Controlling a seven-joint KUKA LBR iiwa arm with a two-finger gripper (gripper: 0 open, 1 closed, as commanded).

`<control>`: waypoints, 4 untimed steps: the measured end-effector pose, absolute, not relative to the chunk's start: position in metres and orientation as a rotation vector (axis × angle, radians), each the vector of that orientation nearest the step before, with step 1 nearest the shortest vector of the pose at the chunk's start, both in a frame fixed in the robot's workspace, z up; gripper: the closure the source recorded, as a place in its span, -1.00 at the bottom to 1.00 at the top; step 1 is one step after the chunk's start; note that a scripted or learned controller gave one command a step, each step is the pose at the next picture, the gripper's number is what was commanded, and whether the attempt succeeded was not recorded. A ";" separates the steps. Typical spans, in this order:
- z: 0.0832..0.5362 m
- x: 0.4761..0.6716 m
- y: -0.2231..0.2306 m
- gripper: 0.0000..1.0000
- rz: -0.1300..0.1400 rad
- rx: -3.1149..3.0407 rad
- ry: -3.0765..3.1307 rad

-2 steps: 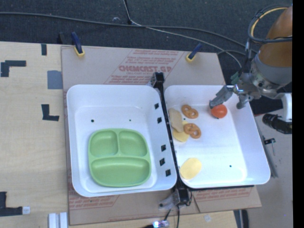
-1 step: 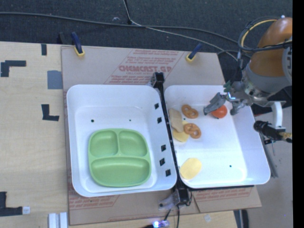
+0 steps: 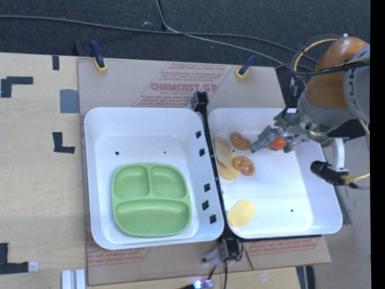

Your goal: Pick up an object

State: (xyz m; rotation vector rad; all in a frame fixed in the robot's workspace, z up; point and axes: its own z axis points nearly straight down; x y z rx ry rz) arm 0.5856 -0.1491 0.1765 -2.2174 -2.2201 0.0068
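Pretzels and chips in right bin, green tray in left bin, fingers' state unclear.

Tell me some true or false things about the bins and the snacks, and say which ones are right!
1. The green tray is in the left bin. True.
2. Two pretzels lie in the right bin. True; the second pretzel is a little below the first.
3. The tool is over the left bin. False; it is over the right bin, near the upper pretzel.
4. The green tray has food on it. False; its three sections are bare.
5. A yellow chip lies near the front of the right bin. True.
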 end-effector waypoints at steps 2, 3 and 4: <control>0.125 0.585 -0.147 1.00 0.002 -2.217 -2.224; 0.179 0.581 -0.155 1.00 -0.003 -2.223 -2.225; 0.229 0.592 -0.156 1.00 -0.003 -2.222 -2.227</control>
